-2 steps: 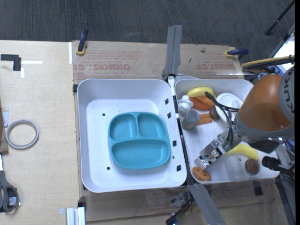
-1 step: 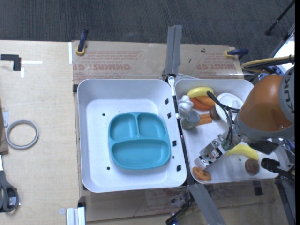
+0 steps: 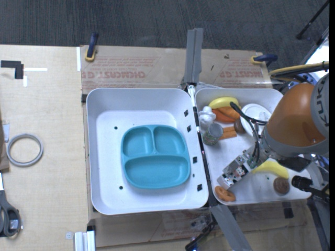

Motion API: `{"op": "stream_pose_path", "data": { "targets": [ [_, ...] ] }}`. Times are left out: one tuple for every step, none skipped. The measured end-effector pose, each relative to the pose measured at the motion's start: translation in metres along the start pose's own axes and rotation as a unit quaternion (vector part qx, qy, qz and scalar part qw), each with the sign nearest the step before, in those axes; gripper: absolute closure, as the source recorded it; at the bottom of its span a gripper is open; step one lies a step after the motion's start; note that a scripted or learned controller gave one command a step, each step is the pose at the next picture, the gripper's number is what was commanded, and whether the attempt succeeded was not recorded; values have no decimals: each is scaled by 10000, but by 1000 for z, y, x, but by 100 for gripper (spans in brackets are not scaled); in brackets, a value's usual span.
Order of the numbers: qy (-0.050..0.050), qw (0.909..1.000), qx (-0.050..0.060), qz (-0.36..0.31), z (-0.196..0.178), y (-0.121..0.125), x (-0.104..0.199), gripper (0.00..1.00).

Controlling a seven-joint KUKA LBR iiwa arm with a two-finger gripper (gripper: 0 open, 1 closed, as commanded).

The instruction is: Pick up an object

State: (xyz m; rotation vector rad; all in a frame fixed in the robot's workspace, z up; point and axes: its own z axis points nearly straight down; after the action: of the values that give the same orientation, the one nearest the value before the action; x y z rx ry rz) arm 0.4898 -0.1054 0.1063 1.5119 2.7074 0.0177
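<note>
Down in the right bin, the gripper reaches toward the near left corner, just above an orange, ring-shaped doughnut-like piece that lies on the bin floor. Whether its fingers are spread or closed cannot be told from this angle, and nothing is seen held between them. A yellow banana lies just beside the wrist, with a brown round piece near it. At the far end of the same bin sit another banana, an orange carrot-like piece, a small white plate and a clear cup, close together. The grey arm with its orange band hangs over the bin's right side. A teal divided plate rests in the middle of the left bin. On the bench to the left lie a roll of tape and scissors.
</note>
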Motion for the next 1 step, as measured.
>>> {"op": "stream_pose_path", "data": {
  "targets": [
    [13,9997,5,243,0,-1,1,0]
  ]
}}
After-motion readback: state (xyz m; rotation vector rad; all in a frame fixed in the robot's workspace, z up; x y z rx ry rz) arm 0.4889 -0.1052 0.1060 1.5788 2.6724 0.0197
